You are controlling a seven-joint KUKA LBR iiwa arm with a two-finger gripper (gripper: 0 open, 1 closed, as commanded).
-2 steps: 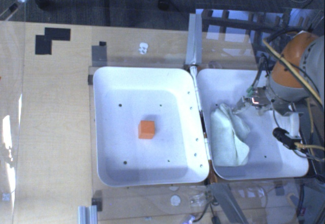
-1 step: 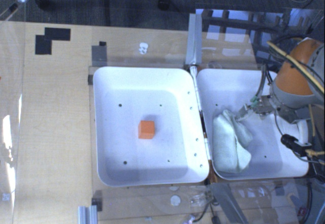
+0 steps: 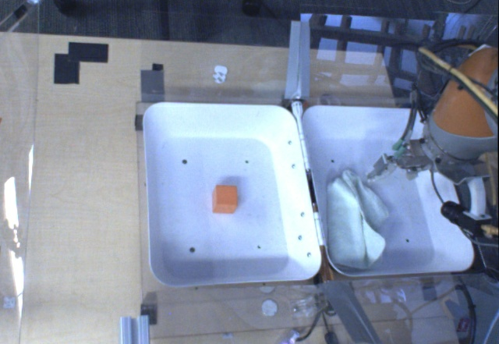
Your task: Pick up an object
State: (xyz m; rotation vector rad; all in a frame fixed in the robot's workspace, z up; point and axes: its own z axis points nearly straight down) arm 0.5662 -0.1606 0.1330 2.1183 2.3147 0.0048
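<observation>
Left bin (image 3: 168, 179): one orange cube (image 3: 225, 199) near its centre, flat on the floor, untouched; right bin (image 3: 437, 257): crumpled white cloth (image 3: 355, 218) along its left wall; gripper (image 3: 387, 165) low over this bin, just above the cloth's upper end, finger state cannot be told; arm (image 3: 466, 112) enters from right.

So the left bin (image 3: 168, 179) has a small cube (image 3: 225, 199) sitting in it, a bit below its middle. Right next to that bin, touching along the edge, is the right bin (image 3: 437, 253), with a crumpled cloth (image 3: 355, 218) lying in its near-left part. The gripper (image 3: 387, 164) hangs just above the cloth's far end.
</observation>
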